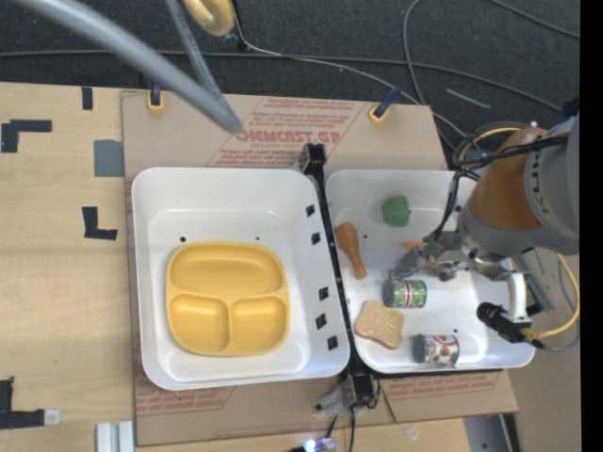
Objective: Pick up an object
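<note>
- A grey boom crosses the top left, nearest the lens.
- Gripper sits low in the right bin, at the green-labelled can (nearest target); whether it is closed, I cannot tell.
- Centre over the can before closing, avoiding the toast.
- Arm reaches in from the right, wrist bent downward.

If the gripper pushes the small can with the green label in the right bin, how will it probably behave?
The small green-labelled can lies on its side, so it may roll rather than slide. It looks rigid and should keep its shape. The slice of toast lies close below it and the gripper just above, which might limit the rolling.
</note>
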`<state>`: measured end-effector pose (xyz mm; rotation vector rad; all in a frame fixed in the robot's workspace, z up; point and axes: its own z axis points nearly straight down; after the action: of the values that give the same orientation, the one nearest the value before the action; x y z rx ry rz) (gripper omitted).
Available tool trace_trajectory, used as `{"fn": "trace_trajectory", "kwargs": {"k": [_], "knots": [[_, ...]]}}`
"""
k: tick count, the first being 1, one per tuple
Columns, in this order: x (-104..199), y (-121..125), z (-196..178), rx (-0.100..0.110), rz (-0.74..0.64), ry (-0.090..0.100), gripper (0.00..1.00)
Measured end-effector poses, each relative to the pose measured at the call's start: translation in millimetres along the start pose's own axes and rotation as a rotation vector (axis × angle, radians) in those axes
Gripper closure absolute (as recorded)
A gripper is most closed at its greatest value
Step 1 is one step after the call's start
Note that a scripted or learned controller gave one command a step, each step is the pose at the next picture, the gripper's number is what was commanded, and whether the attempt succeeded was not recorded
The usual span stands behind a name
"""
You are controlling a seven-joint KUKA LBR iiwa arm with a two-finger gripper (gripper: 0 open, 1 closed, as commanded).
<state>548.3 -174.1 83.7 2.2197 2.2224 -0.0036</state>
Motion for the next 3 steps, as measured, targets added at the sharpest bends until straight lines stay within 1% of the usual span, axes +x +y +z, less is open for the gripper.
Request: {"fn": "trace_trajectory", "kwargs": {"k": [1,2,3], "knots": [[-1,1,-11,-0.003,0.0,-0.002,1.0],[-10,3,-60,-0.003,0.001,0.001,1.0],[-3,12,-117,-0.005,-0.002,0.001,1.0]]}}
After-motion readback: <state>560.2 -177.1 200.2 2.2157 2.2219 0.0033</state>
